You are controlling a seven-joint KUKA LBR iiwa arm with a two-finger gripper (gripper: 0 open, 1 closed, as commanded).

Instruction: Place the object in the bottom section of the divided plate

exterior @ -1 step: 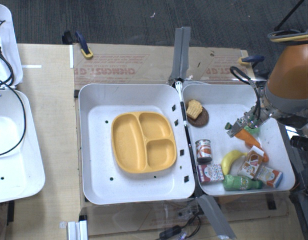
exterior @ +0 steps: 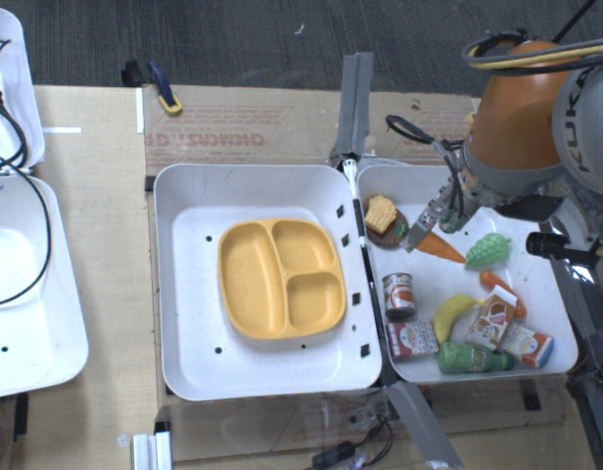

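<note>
At centre frame, the yellow divided plate (exterior: 281,278) sits in the left white bin (exterior: 184,360) with all three sections bare, so by the look of it the task has hardly begun: an object has yet to be lifted and carried across. Right of it, the gripper (exterior: 426,226) reaches low into the right bin (exterior: 561,346), its tip just beside the carrot (exterior: 441,248) and near a waffle-topped cookie (exterior: 383,218), among a can (exterior: 398,293), banana (exterior: 452,313) and green bottle (exterior: 474,359); whether it is open, closed or gripping anything cannot be told
</note>
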